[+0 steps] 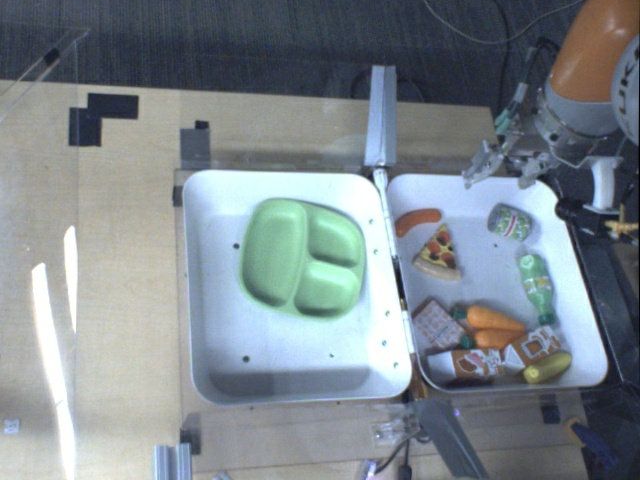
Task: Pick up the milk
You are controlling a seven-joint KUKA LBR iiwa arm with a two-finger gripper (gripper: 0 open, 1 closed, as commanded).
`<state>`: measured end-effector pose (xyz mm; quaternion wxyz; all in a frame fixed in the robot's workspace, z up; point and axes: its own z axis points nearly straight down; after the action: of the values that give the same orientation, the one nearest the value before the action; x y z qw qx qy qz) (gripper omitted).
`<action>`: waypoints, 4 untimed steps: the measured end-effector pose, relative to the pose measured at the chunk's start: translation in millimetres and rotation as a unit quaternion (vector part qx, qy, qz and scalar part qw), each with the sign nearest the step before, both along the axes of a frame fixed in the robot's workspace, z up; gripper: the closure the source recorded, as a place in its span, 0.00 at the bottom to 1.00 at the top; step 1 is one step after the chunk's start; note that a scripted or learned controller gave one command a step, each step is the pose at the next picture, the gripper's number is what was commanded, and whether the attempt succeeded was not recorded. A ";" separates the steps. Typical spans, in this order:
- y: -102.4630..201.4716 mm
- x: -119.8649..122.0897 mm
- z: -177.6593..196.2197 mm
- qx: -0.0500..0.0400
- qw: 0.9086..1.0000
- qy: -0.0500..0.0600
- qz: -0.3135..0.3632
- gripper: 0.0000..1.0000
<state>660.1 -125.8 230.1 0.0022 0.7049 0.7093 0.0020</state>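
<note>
A grey KUKA arm point(600, 53) with an orange band hangs over the far right corner of the right bin point(478, 258), its gripper point(505, 163) poised just above the bin's back rim. The two thin fingers stand a little apart with nothing between them.

The milk carton point(535, 346), brown and white, lies on its side at the bin's near right corner, well apart from the gripper and on the opposite end of the bin. Its printed face is too small and blurred to read. A yellow-green pickle-shaped piece point(546, 369) rests just against the carton on the near side, and a brown box point(467, 364) lies to its left, its label likewise unreadable. Two toy carrots point(492, 320) sit beside the carton, touching a checkered waffle-like square point(436, 323).

Further back in the same bin lie a green bottle point(536, 286) along the right wall, a small green-and-white can point(509, 223) whose label cannot be made out, a pizza slice point(438, 252) and a red sausage point(417, 220).

The left bin point(220, 368) holds a green divided plate point(300, 258) with three compartments. A metal divider bar point(380, 118) runs between the two bins on the pale wooden bench point(100, 268).
</note>
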 end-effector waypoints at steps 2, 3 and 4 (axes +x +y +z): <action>15.1 -98.1 -140.9 -0.001 0.995 -0.003 0.100 0.00; -35.1 -92.5 -25.1 -0.003 0.964 -0.001 0.264 0.00; -16.5 -125.6 -140.4 -0.004 0.969 -0.004 0.248 0.00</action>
<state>534.5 -142.3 89.7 0.0073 0.5069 0.8620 0.0029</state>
